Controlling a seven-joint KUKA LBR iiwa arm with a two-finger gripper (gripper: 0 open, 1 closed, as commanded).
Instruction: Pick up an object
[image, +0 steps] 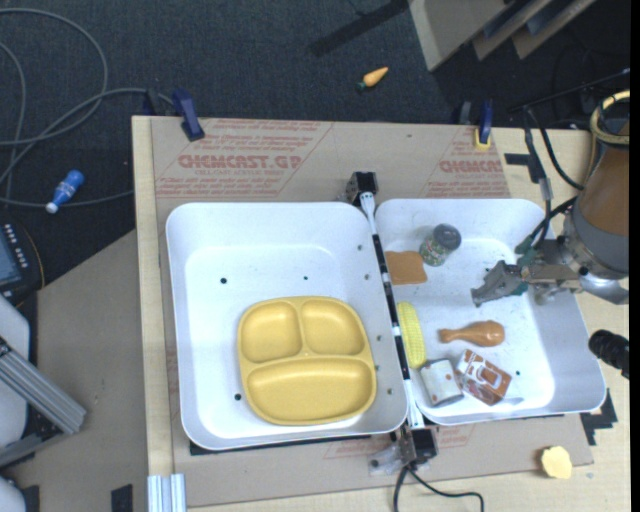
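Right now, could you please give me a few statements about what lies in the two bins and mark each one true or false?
1. The yellow divided plate lies in the left bin. True.
2. The corn cob lies in the middle of the left bin. False: it lies in the right bin, along its left wall.
3. The chicken drumstick is clamped in the tool. False: it lies on the bin floor, below the tool in the picture.
4. A small jar sits near the far end of the right bin. True.
5. The tool is over the right bin. True.
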